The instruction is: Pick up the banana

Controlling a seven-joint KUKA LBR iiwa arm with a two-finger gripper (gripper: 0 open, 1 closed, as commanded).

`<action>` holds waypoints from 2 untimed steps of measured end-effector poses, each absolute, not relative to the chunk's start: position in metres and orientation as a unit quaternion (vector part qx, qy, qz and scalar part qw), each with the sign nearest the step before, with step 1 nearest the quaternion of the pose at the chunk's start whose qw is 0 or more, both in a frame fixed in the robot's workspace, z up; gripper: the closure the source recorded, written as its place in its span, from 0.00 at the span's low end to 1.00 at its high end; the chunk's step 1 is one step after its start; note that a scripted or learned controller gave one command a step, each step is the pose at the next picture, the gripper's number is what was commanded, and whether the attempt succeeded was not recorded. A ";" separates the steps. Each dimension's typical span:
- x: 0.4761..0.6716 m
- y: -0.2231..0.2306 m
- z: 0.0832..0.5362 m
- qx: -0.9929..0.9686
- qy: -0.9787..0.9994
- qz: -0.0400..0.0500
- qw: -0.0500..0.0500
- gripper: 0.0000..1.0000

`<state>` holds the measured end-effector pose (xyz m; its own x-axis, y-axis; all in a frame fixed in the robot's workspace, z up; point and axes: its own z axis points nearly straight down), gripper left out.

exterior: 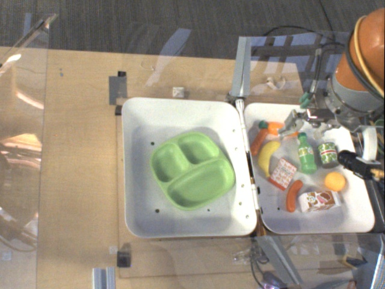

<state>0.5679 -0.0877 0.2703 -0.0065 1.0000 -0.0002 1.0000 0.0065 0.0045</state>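
The yellow banana point(268, 156) lies in the right bin point(361, 221), near its left wall and pointing roughly front to back. An orange carrot point(260, 138) lies just beyond and to the left of it. My gripper point(296, 121) hangs over the far part of the right bin, up and to the right of the banana and apart from it. It hovers close above the cap of a green bottle point(306, 153). Nothing shows between the gripper and the banana.
The right bin also holds a red-and-white packet point(282, 174), a sausage point(293, 195), a small carton point(319, 201), an orange point(334, 181) and a green can point(327, 153). A green divided plate point(192, 170) sits in the left bin point(138, 215).
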 end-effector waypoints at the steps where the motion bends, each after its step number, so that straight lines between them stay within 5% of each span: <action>1: 0.615 -0.091 0.163 0.663 0.749 0.001 0.001 0.00; 2: 0.620 -0.101 0.108 0.631 0.776 0.008 0.012 0.00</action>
<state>0.6198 -0.1011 0.1083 -0.2043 0.9789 -0.0085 0.9785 0.2045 0.0281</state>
